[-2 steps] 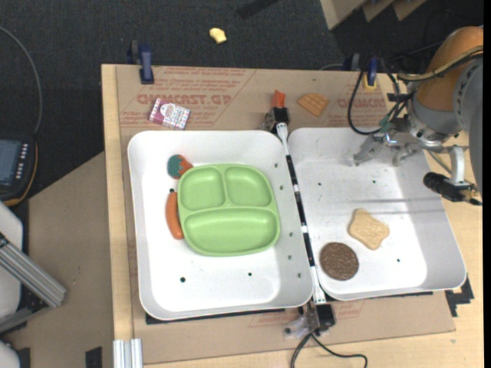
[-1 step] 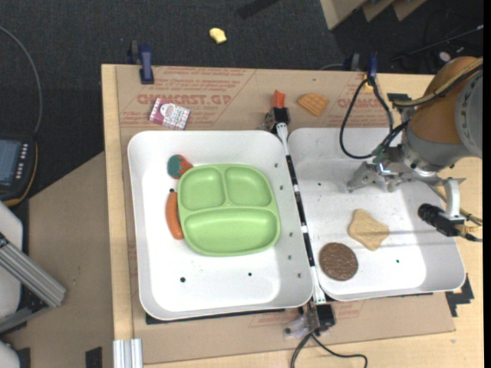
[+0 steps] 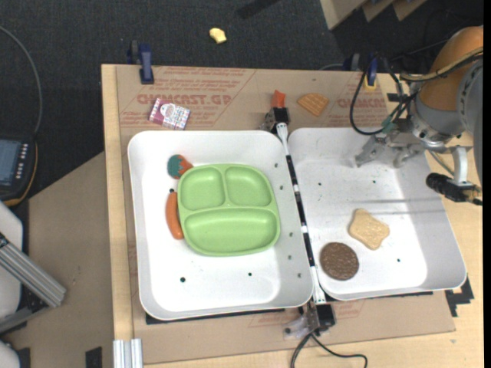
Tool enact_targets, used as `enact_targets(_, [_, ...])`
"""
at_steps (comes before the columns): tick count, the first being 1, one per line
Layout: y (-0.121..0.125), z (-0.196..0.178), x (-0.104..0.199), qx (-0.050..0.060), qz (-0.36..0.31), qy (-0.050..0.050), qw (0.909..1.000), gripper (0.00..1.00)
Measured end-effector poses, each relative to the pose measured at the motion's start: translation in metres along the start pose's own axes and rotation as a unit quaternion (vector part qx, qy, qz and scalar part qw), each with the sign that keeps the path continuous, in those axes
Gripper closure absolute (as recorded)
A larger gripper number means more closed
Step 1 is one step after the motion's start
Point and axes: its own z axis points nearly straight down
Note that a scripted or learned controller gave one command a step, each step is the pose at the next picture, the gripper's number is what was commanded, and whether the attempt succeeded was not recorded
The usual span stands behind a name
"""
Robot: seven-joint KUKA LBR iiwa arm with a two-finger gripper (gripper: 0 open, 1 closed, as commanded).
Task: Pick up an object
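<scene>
A cardboard-brown surface (image 3: 230, 90) carries the bins. On it, beyond the left bin, lies a small pink-and-white packet (image 3: 169, 113); beyond the right bin sits a tan cracker (image 3: 312, 103). Blue clamps (image 3: 143, 61) grip the far edge. A yellow scrap (image 3: 218, 34) lies on the dark floor (image 3: 77, 21). Black cable (image 3: 368, 110) loops near the right bin.
</scene>
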Motion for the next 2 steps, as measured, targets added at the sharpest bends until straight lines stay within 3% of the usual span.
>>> enact_targets(1, [-0.063, -0.034, -0.008, -0.006, 0.002, -0.006, 1.0, 0.0])
enact_targets(2, [-0.114, 0.005, 0.049, -0.002, -0.001, -0.003, 1.0, 0.0])
